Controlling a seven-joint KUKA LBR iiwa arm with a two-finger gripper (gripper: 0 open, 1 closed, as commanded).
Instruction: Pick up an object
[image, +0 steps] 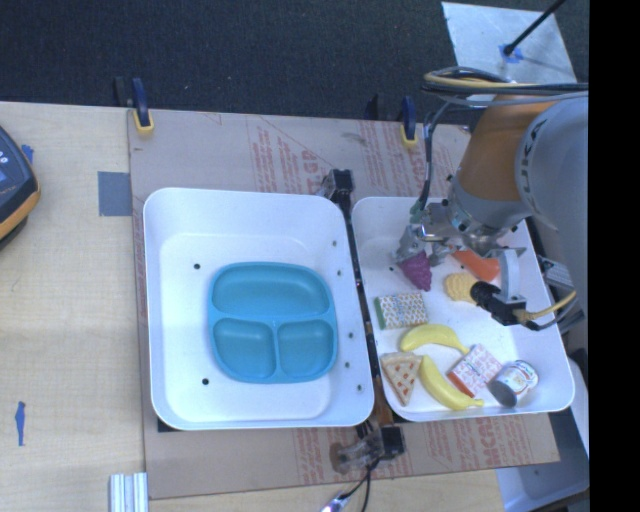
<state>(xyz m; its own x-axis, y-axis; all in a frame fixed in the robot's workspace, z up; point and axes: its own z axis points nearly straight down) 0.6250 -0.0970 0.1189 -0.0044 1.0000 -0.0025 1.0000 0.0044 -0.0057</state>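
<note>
From above, the gripper (418, 250) hangs low over the far end of the right bin (560, 395), and whether it is apart or together cannot be told from here. A purple object (416, 270) lies touching or just under its tip. Nearer the camera from it lie a checkered block (402, 309), two bananas (436, 337) and a pizza slice (400, 377); a blue divided plate (271, 321) sits in the left bin (165, 300).

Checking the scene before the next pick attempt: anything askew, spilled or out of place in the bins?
Nothing stands out. The blue divided plate lies flat in the left bin. The toy foods, including two bananas, a pizza slice and a purple piece under the gripper, all lie inside the right bin.
</note>
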